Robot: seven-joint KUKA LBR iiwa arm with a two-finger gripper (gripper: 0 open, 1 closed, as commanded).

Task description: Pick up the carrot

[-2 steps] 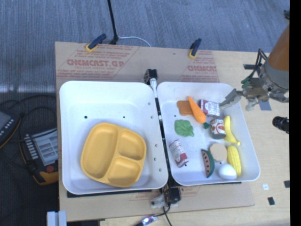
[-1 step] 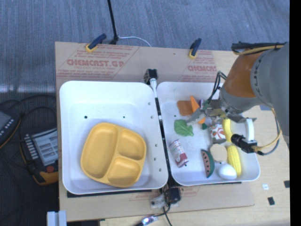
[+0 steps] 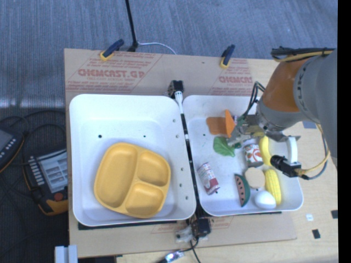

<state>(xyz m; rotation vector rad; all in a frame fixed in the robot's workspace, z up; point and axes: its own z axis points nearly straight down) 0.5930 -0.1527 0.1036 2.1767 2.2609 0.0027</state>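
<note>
The gripper hangs low over the right bin, its tip just beside the right edge of the orange carrot and above the green leafy piece; how far the jaws stand apart I cannot tell, as the wrist hides them. The carrot lies in the upper middle of that bin, with a small can, two corn cobs, a watermelon slice, an egg and a wrapped packet nearby. A yellow divided tray sits in the left bin on the desk.
</note>
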